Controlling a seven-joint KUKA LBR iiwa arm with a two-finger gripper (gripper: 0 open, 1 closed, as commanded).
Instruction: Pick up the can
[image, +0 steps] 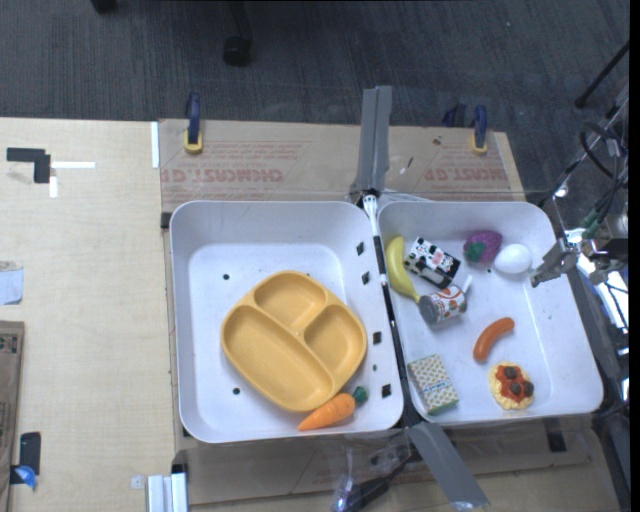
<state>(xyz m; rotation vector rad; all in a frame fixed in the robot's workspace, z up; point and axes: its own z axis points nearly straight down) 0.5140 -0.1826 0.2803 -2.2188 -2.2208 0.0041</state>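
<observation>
Gripper (556, 262) above right bin's (560, 405) right rim

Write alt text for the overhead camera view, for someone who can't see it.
A small can lies on its side in the right white bin, among a banana, milk carton, sausage, egg and small box. The claw hangs at that bin's right edge. The left bin holds a yellow divided plate and a carrot.

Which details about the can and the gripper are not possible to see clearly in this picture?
- Can: lies on its side in the right bin; its label is too small to read.
- Gripper: at the camera view's right edge, small and blurred among cables, so the state of its jaws is unclear.
- Arm: cut off by that edge.
</observation>
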